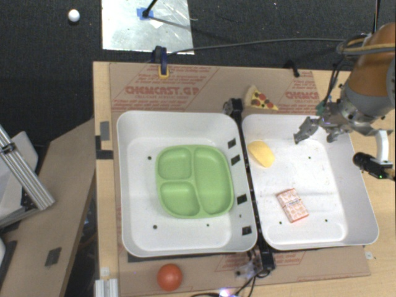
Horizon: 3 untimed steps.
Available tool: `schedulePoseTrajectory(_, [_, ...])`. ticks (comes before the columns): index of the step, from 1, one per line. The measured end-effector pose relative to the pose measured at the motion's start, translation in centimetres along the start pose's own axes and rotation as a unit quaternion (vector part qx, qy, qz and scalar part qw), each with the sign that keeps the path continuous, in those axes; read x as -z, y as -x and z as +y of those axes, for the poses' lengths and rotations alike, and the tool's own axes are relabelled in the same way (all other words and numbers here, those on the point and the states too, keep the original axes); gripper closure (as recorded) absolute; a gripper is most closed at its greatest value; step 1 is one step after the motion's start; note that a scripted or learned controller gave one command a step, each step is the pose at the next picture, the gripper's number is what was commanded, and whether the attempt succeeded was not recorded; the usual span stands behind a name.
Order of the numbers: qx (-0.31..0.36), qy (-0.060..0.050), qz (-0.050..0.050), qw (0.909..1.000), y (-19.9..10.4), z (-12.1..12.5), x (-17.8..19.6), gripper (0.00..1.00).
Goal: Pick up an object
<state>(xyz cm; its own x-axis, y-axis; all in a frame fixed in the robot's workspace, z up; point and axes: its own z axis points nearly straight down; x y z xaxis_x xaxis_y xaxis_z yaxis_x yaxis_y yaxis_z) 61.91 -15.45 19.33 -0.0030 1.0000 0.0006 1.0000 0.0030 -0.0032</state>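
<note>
arm: grey with orange band, comes in from the right edge, wrist over the upper right corner of the right bin point(365, 228)
gripper point(320, 130): hangs over the upper right part of the right bin, well apart from the items in it
fingers: two dark tips splayed apart, nothing between them
left bin point(133, 166): white, shallow, holds one thing — a green plate point(194, 180)
plate: three sections, one long on the right and two smaller on the left, lies flat near the bin's middle
right bin: white, touches the left bin along a seam with black clips
yellow piece point(262, 153): rounded, lies in the upper left of the right bin, near the seam
pink block point(292, 205): small, rectangular, patterned top, lies flat in the lower middle of the right bin, turned at a slant
yellow piece vs pink block: apart, block below and a bit right of the piece
pizza slice point(260, 98): toy wedge with red spots, on the cardboard just above the right bin, outside it
cardboard point(204, 85): brown sheet with red print under both bins
red ball point(169, 276): on the cardboard below the left bin, outside it
blue clamp point(161, 59): at the cardboard's top edge, yellow tip
foil sheet point(147, 17): shiny square on the dark floor above the bench, blue mark on it
white ball point(74, 15): small, on the dark floor at upper left
cables: thin, black — run across the top toward the arm
</note>
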Motion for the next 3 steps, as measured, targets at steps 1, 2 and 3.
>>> schedulePoseTrajectory(1, [0.0,0.002,0.0,1.0,0.0,0.1,0.2,0.0])
schedulePoseTrajectory(2, [-0.001,0.0,0.0,1.0,0.8,-0.1,-5.6,0.0])
schedulePoseTrajectory(3, [-0.001,0.001,0.0,1.0,0.7,-0.1,-10.8,0.0])
